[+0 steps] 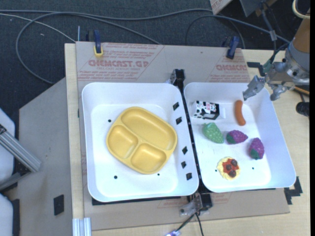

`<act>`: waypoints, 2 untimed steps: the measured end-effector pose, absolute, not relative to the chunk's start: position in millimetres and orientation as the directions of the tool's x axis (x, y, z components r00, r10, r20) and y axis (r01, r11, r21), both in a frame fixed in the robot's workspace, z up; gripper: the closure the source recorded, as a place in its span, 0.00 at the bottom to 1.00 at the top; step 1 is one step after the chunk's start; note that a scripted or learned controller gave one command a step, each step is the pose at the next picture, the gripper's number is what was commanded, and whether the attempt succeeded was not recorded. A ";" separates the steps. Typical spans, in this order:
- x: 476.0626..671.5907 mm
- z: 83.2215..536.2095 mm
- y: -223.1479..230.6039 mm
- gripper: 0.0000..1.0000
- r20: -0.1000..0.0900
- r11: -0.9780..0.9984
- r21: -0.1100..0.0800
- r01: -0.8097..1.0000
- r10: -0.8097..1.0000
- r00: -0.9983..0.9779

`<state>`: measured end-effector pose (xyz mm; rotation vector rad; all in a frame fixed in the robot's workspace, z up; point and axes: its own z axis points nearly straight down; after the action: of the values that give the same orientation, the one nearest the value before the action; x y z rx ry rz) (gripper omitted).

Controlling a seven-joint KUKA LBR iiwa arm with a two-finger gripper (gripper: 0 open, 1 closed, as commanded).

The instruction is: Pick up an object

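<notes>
The right bin point(275, 132) holds several small toy foods. An orange sausage point(239, 112) lies near its back, next to a black-and-white carton point(206, 110). A green bunch point(212, 132), a purple bunch point(236, 137), another purple piece point(256, 148) and a small yellow pizza with red toppings point(229, 167) lie further forward. My gripper point(262, 90) hangs over the bin's back right corner, above and to the right of the sausage, open with nothing between its fingers.
A yellow divided plate point(141, 139) lies in the left bin point(93, 132). A black divider point(184, 127) runs between the bins. Clamps point(98, 45) hold the cardboard backing at the far edge. Cables trail across the dark floor behind.
</notes>
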<state>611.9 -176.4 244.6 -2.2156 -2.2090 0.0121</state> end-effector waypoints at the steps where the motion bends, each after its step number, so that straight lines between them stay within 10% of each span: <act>1: 614.4 252.8 -175.8 0.00 0.001 0.000 -0.001 1.000 1.000 0.000; 2: 613.2 210.2 -178.8 0.00 0.002 0.000 -0.006 1.000 1.000 0.000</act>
<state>613.2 -178.8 210.2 -2.2181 -2.2174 0.0044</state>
